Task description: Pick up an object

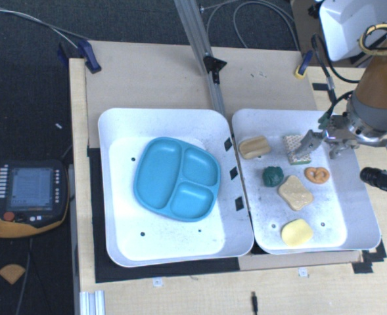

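We see a wooden bench (147,71) on dark carpet, bearing two white bins. The left bin (114,176) holds a blue divided plate (177,178). The right bin (357,209) holds a tan bun (253,147), a beige block (295,193), a yellow lump (297,232), a speckled square (295,147), a green ball (273,176) and a pretzel (317,174). The gripper (323,143) hangs over that bin's upper right, its fingers spread apart, one touching the square. We read no writing anywhere.

robot lab: teach pendant (27,199), 2 bins (114,126), loose cables (246,8).
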Available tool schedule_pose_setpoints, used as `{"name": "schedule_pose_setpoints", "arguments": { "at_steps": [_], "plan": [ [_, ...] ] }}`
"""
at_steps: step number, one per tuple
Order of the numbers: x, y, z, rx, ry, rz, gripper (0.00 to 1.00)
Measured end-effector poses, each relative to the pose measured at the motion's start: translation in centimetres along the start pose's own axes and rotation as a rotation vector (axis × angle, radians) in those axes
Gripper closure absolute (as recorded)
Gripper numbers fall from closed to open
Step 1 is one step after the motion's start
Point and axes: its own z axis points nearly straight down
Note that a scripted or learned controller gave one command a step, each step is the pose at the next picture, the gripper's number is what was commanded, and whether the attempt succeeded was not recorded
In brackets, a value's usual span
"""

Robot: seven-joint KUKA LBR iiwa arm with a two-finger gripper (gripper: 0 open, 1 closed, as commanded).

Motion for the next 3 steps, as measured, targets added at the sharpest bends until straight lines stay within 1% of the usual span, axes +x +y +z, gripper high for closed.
{"name": "schedule_pose_setpoints", "arguments": {
  "at_steps": [1,2,3],
  "plan": [
    [-0.1,-0.5,4.3,0.000,0.000,0.000,0.00],
    [-0.1,-0.3,2.9,-0.007,-0.001,0.000,1.00],
    [0.1,-1.1,-3.0,-0.011,-0.004,-0.001,1.00]
  ]
}}
